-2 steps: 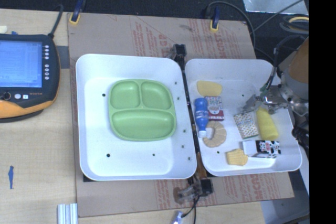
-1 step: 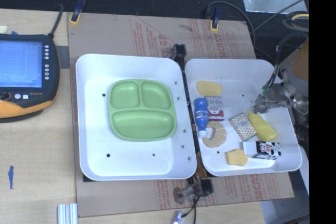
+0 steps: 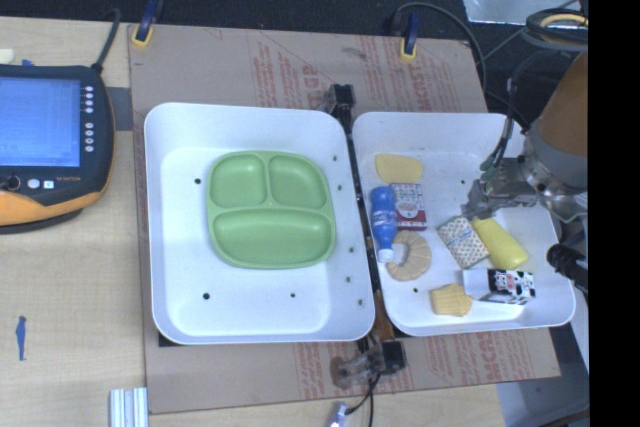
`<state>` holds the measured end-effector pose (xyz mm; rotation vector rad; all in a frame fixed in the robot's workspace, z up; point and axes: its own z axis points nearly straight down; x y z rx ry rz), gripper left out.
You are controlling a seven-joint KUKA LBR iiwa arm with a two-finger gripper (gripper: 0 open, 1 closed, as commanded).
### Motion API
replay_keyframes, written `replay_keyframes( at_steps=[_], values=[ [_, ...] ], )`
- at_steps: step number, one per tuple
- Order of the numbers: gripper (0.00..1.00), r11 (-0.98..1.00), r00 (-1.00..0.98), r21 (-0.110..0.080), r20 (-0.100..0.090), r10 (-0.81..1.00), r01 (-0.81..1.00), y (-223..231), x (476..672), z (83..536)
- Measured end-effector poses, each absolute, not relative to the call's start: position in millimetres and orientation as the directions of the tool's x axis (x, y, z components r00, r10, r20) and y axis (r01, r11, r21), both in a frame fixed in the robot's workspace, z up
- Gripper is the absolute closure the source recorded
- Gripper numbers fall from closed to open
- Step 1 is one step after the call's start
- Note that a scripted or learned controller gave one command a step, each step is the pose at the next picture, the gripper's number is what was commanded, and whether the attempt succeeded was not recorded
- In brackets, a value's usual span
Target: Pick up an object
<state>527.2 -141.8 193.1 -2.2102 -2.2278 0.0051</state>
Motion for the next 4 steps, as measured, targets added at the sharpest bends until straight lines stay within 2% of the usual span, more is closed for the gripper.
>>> replay_keyframes(
  at_steps=[1,2,3,4],
  values=[
    [0.00,0.007,-0.007,-0.005,0.000,1.000,1.000,-142,526.9,193],
    [0.00,0.005,-0.005,-0.004,-0.002,1.000,1.000,-179,561.6,144],
    [0.00,0.004,-0.004,-0.002,0.001,1.000,1.000,-195,595.6,157],
    [0.00,0.006,-0.006,-0.005,0.000,1.000,1.000,-206,546.0,105]
  ],
)
